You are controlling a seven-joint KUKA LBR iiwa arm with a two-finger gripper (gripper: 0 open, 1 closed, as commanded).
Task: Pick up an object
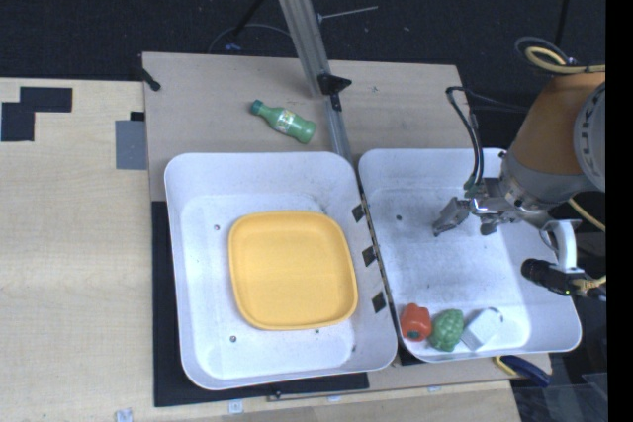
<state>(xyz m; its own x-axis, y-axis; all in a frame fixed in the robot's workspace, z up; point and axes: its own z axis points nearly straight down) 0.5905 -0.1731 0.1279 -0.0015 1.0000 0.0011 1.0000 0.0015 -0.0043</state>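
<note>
In the right bin (450,257), three small things lie together along the front wall: a red pepper-like piece (415,321), a bumpy green piece (447,329) and a white-grey block (482,328). My gripper (462,226) hangs over the upper middle of that bin, well behind those three things. Its two fingers stand spread, open, with nothing between them. A square yellow plate (293,269) lies flat in the left bin (198,212).
A small green bottle (284,121) lies on its side on the bench behind the left bin. A slanted aluminium bar (307,25) rises from the gap behind the two bins. Cables trail around the arm at the right.
</note>
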